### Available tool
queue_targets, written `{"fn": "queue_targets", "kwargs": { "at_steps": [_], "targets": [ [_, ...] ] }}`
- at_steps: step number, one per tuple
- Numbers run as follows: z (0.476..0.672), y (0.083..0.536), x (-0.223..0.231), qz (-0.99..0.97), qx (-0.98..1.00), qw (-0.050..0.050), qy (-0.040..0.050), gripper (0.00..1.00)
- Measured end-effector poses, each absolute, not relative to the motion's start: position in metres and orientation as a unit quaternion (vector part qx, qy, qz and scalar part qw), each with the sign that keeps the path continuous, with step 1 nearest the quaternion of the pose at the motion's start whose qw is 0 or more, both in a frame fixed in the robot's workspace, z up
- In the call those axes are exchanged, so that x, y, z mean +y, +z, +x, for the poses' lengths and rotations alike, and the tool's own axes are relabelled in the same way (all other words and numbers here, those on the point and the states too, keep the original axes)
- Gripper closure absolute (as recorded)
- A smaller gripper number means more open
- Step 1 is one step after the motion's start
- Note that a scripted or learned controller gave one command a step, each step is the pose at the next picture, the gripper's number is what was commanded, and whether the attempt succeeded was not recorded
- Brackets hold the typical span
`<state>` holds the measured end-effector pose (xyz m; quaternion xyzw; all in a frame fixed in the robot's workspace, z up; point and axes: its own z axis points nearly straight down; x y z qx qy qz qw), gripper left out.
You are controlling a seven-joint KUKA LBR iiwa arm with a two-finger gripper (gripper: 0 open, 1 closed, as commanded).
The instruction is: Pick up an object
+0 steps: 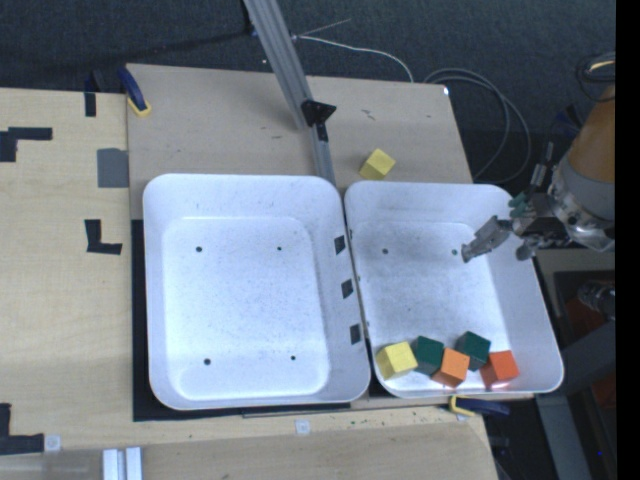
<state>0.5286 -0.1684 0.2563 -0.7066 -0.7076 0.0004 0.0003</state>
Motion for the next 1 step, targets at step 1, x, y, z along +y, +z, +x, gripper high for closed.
{"fn": "queue_targets", "kwargs": {
  "at_steps": [1],
  "targets": [
    [0.5751, 0.2571, -0.1048, -0.704, -0.71, 0.0, -0.0009, 0.0]
  ]
}}
